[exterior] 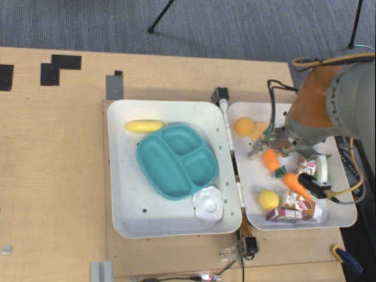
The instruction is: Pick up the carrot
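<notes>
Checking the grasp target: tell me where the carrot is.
The carrot lies in the right bin, just below the gripper, with a second carrot lower right.

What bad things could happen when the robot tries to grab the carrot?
It might grab the wrong one: a carrot lies right below the end effector, and a second carrot lies close by. The right bin is crowded, so it could also bump the orange ball or the snack packet.

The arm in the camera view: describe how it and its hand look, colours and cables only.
The arm is a thick grey cylinder with a broad orange band above the wrist. Black cables loop beside it and a yellowish one runs over its top. The hand is small, metallic grey, with dark parts.
</notes>
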Available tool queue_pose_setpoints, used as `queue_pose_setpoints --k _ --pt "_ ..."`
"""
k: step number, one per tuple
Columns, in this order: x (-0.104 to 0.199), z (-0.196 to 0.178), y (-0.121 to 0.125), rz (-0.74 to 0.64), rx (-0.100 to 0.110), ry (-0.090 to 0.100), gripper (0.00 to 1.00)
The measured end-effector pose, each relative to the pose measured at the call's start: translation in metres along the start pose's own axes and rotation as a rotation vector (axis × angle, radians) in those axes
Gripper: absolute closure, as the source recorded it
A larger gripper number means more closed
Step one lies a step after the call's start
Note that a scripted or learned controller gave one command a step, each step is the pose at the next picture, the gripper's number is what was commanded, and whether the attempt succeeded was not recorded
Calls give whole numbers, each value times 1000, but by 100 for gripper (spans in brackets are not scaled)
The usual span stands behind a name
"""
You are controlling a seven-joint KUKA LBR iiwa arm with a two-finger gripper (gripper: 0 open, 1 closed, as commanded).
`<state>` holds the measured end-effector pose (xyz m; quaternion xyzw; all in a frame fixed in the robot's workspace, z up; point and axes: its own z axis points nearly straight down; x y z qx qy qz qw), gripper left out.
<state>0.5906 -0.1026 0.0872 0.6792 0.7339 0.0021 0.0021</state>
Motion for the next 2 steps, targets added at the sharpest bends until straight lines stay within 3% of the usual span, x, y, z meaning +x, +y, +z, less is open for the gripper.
queue_pose_setpoints --k 1,2 --pt "1 -10 1 -2 -3 1 100" --pt "73 -98 38 -9 2 1 100"
